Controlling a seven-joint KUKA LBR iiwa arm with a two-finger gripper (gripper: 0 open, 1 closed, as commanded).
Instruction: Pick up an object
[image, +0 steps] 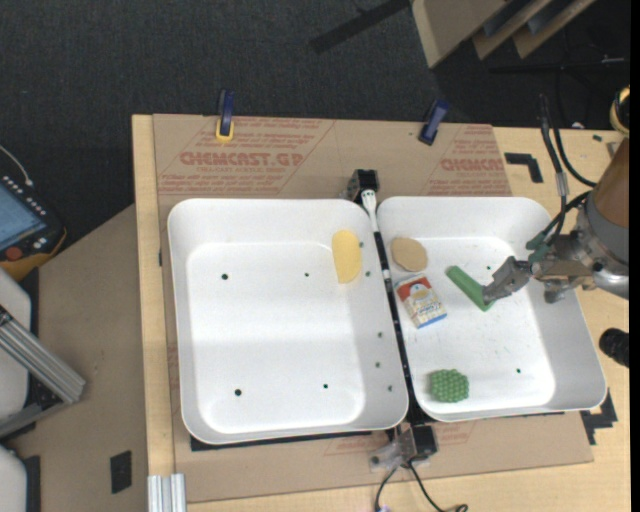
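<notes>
- Nearest in the right bin (575, 345): green knobbly ball (449, 385).
- Farther in: small red-and-white packet (421, 301), print too small to read; tan round piece (408, 253); green stick (467, 288).
- Gripper (497, 288) touching the green stick's right end; fingers open or closed, cannot tell.
- Left bin (200, 330): yellow oblong piece (346, 256) by the right wall.
- Cardboard sheet (300, 150) beneath, printed "CHEMCAST GP" in red.

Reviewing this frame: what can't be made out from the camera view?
- Gripper: its fingers are too small and dark to tell open from shut, or whether they touch the green rectangular block.
- Small red, white and blue carton: its print is too small to read.
- Grey arm: cut off by the right edge.
- Blue-screened device: cut off by the left edge.
</notes>
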